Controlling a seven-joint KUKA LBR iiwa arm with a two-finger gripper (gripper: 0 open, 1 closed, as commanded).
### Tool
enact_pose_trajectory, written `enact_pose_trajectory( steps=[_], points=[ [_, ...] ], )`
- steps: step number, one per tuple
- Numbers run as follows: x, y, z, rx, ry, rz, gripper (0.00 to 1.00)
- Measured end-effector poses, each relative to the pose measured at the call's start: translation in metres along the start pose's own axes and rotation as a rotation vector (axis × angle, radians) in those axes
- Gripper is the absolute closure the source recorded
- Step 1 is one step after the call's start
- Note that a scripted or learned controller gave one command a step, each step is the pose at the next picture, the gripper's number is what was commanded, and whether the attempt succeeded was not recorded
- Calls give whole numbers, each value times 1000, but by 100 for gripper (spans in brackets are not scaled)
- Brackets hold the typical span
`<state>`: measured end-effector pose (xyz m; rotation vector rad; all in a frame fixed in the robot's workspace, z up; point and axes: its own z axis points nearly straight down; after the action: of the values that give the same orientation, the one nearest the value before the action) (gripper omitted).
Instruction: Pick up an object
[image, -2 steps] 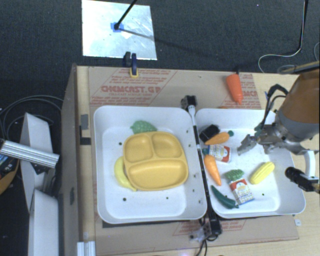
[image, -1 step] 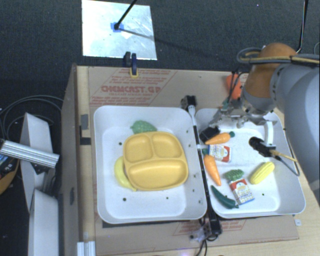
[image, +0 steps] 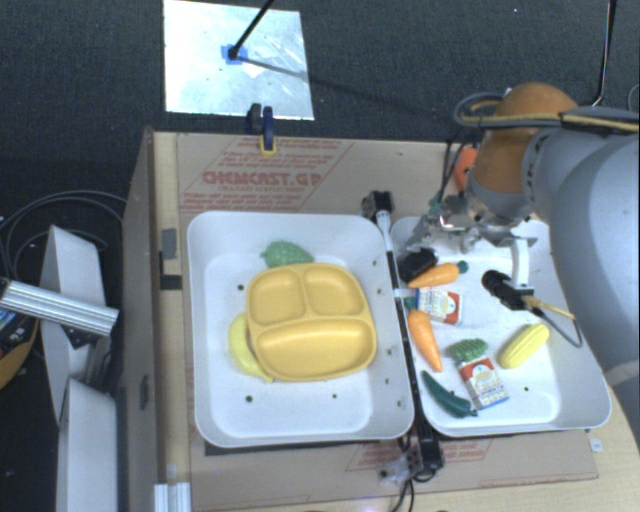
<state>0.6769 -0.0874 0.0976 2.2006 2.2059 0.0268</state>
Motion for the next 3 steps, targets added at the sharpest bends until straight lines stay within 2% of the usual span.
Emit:
enact_pose_trajectory(
  steps=[1, 2, 3],
  points=[
    [4, -7, 11, 25, 5, -2, 0],
    [-33, -87, 11, 30, 5, 2, 0],
    [-103, -8, 13, 27, 4, 0, 0]
  ],
)
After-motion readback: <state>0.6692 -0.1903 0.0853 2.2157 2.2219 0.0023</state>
